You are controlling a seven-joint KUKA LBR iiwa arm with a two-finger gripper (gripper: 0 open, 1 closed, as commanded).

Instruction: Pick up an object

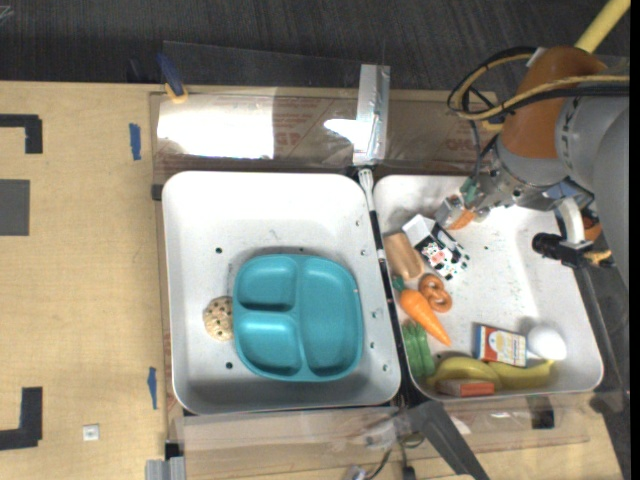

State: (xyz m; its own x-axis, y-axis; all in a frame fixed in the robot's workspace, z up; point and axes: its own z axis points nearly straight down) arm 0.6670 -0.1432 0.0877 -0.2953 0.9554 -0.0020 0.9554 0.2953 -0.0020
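1. While hovering low over the upper part of the right-hand shallow white plastic bin [570, 313], two-finger gripper [468, 204] points down-left toward the toy pile; finger spread unreadable at this angle, nothing visibly between them. Cannot tell the grasp state.
2. Step in hand, as judged: approach/descent, pick not yet made.
3. Nearest candidate: small flat black-and-white patterned card-like piece [440, 251], just below-left of the tip, lying flat. Thin, low profile, hard to pinch.
4. Beside it: tan wooden-looking cylinder [403, 255], smooth, round, lying along the bin's left wall; likely to roll under a poor pinch.
5. Further down: glossy orange plastic carrot with green top [421, 318], tapered; small orange pretzel-shaped ring [434, 290] resting on it.
6. Bottom edge: curved yellow plastic banana [488, 371], small red-and-white printed carton [498, 344], smooth white egg-like ball [547, 345], all crowded together.
7. Next move likely calls for: centring over one item, squaring fingers across its narrow axis, clearing the neighbours, then straight descent.
8. Left shallow white plastic bin [200, 208]: teal three-compartment plastic tray [297, 315], rounded corners; speckled tan cookie-like disc [217, 318] touching its left edge. Well apart from the claw.
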